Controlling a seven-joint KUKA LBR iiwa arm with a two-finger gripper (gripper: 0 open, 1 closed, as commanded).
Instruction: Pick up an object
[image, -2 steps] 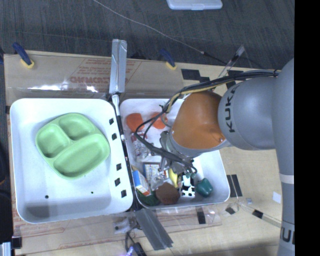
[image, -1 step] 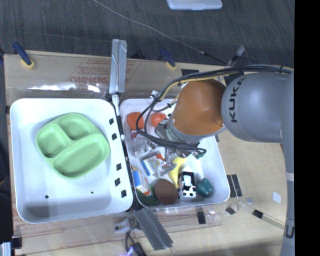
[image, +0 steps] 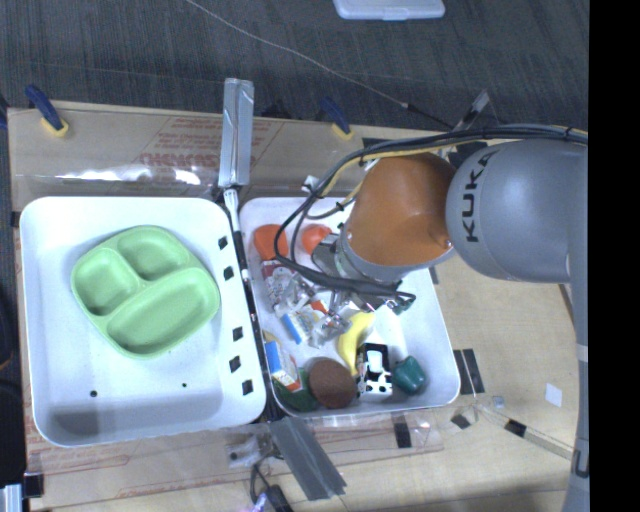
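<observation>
The end effector (image: 318, 292) hangs low in our right bin (image: 436, 330), grip state we cannot tell, above clutter beside the banana (image: 351, 337), brown ball (image: 332, 382) and teal object (image: 408, 375).

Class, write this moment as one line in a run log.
arm: grey KUKA arm over right white bin | grasp: unconfirmed | near: yellow banana, brown ball | left white bin: green divided plate

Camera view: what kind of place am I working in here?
Probably a robot lab's bin-picking bench. Two white bins sit side by side, the right one heaped with small toys like a banana, and the grey arm reaches over it. Clamps pin down the backing board.
</observation>
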